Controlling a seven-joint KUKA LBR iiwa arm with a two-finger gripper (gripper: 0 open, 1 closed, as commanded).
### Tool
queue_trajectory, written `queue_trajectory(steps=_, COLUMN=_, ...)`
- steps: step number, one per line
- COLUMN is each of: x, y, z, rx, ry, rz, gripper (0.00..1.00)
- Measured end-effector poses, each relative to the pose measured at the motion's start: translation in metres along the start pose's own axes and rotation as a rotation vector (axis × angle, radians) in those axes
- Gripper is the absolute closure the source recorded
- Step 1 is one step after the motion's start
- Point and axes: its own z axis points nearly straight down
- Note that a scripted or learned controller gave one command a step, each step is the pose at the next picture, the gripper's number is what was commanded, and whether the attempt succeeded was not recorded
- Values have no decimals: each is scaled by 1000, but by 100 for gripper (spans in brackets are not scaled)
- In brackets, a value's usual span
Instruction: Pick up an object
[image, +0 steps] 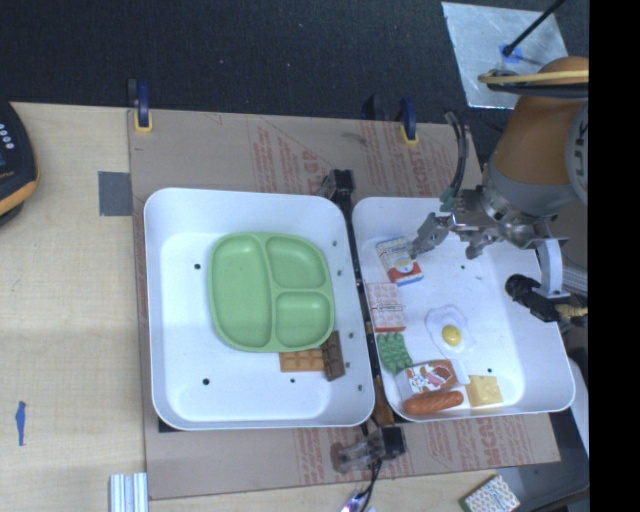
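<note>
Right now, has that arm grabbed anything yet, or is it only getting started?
Nothing looks picked up yet. The gripper hangs over the far end of the right bin with nothing between its fingers. The toy fried egg, sausage, cheese slice and small carton all lie on the bin floor. Choosing one, closing on it and lifting are all left.

A light wooden bench (70, 330) carries a brown cardboard sheet (250, 150), fixed at its far edge by two blue clamps (141, 105). Beyond the far edge lies dark carpeted floor (250, 45). A grey tape patch (115, 192) sits at the sheet's left edge.
</note>
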Motion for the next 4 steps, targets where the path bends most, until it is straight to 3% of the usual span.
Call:
queue_trajectory(steps=1, x=-3, y=-49, z=111, rx=-4, ry=2, rz=3, gripper=0)
queue_trajectory(steps=2, x=-43, y=30, z=104, rx=-12, ry=-1, rz=-2, gripper=0)
queue_trajectory(steps=3, x=-53, y=-77, z=105, rx=-7, ry=-1, rz=5, gripper=0)
queue_trajectory(steps=4, x=-52, y=-73, z=94, rx=-8, ry=1, rz=-4, gripper=100)
